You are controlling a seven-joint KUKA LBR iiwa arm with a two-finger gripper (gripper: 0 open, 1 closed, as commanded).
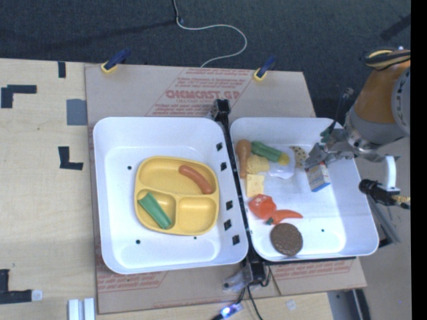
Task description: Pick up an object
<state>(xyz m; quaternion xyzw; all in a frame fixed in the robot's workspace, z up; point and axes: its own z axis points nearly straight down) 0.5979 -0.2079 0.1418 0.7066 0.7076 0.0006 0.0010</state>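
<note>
While my gripper [319, 167] hung over the right bin [347, 239], a small blue and white carton [319, 179] sat pinched between its fingers. It was tilted. I worried it could slip out and fall near the red pepper [265, 207] or the brown cookie [287, 239].

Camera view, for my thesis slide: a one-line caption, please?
Gripper over the right bin of toy food; yellow plate in the left bin.
</note>
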